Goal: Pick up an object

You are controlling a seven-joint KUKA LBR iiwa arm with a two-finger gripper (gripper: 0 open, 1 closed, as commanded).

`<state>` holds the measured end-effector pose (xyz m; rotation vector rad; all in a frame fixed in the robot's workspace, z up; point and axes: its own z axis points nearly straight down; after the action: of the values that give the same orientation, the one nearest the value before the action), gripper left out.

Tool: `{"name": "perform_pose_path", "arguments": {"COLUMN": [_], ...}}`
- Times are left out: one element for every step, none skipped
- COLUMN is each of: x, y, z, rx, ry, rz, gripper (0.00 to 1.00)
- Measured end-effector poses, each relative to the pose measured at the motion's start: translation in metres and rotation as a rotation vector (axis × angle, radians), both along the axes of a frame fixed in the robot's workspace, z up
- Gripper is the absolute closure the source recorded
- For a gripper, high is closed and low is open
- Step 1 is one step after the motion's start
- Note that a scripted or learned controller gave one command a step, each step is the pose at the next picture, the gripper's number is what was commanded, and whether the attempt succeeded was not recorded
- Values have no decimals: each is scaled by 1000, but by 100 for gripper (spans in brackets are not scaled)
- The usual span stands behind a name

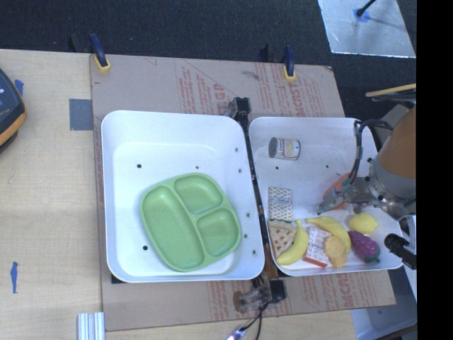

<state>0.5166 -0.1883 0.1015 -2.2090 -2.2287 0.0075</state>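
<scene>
Two bins: green tray (190,221) left, toys right. Gripper (333,202) low in right bin (318,129) above banana (327,225); jaw state indiscernible. Nothing visibly grasped; pick pending.

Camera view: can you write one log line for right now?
arm: over right bin | gripper: near banana, nothing seen held | green tray: left bin

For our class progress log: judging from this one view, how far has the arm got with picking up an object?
Done: the gripper is down inside the right bin, near the toy food. In hand: nothing shows between its fingers. Left: the bananas, lemon, purple fruit, can and the rest all lie on the bin floor, so the grasp and lift are not yet done.
</scene>
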Motion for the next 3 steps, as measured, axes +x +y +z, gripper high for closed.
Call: {"name": "perform_pose_path", "arguments": {"x": [56,133,140], "y": [35,9,-24], "z": [-10,-14,72], "rx": [1,5,-1], "ry": [-3,30,-6], "rz": [-1,-1,-5], "gripper": [0,0,0]}}
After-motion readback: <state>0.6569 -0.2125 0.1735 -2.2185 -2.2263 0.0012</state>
